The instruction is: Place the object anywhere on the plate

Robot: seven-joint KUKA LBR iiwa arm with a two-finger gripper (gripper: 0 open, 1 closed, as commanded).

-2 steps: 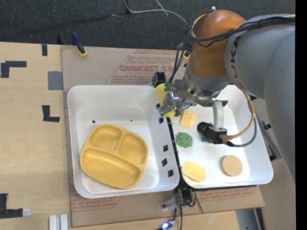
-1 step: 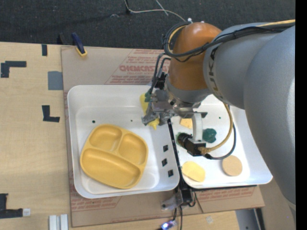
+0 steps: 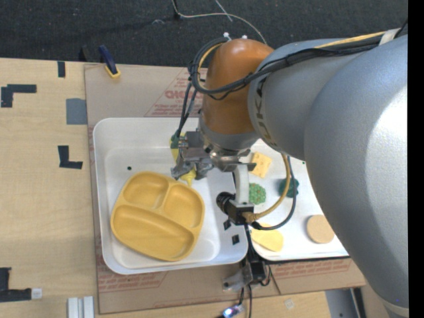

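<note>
A yellow divided plate (image 3: pixel 158 215) lies in the left white bin (image 3: pixel 109 144). My gripper (image 3: pixel 187 166) hangs just above the plate's far right rim, under the orange band of the arm. A small yellow object (image 3: pixel 188 175) with a green end (image 3: pixel 176 140) shows between the grey fingers (image 3: pixel 193 156), which are shut on it. The wrist hides most of the object.
The right bin (image 3: pixel 331 249) holds a yellow cheese wedge (image 3: pixel 262 164), a green broccoli-like piece (image 3: pixel 256 193), a pale yellow slice (image 3: pixel 269 240), a tan round disc (image 3: pixel 320 229) and a dark green item (image 3: pixel 291 187). The big grey arm covers the right side.
</note>
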